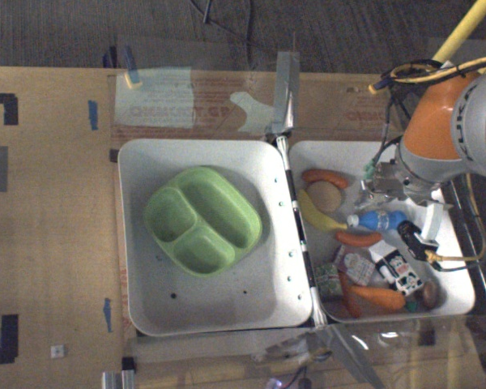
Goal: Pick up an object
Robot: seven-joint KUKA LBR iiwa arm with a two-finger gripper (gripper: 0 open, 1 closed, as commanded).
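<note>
Gripper above crowded right bin

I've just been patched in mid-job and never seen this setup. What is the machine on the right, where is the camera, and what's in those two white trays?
One camera looks down from above the bench. The grey arm with the orange band reaches in from the right; its gripper hangs over the right bin. That bin holds toy food and small items: a banana, a carrot, a blue bottle, sausages. The left bin holds a green divided plate. I cannot see anything between the gripper's fingers.
</note>
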